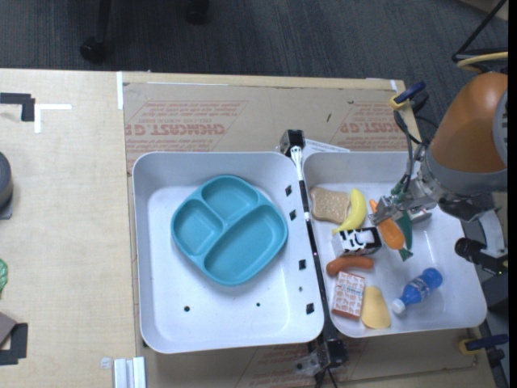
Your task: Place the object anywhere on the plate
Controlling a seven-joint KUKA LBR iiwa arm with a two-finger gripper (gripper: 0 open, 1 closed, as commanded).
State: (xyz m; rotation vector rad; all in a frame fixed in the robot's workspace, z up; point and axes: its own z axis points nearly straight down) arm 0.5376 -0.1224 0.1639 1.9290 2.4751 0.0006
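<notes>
— Step in hand? Judging it the pick: claw [393, 217] low in the right bin [452, 314], just above an orange piece [391, 234]; grip unclear.

— Next? Needs a firm hold, a lift, then travel far left to the blue plate [230, 229]. Target object unsure; arm hides much.

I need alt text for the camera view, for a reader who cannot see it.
A blue divided plate lies in the left white bin, while the arm's tool hangs over the right bin among toy food: bread, banana, carrot, sausage and a small blue bottle.
</notes>
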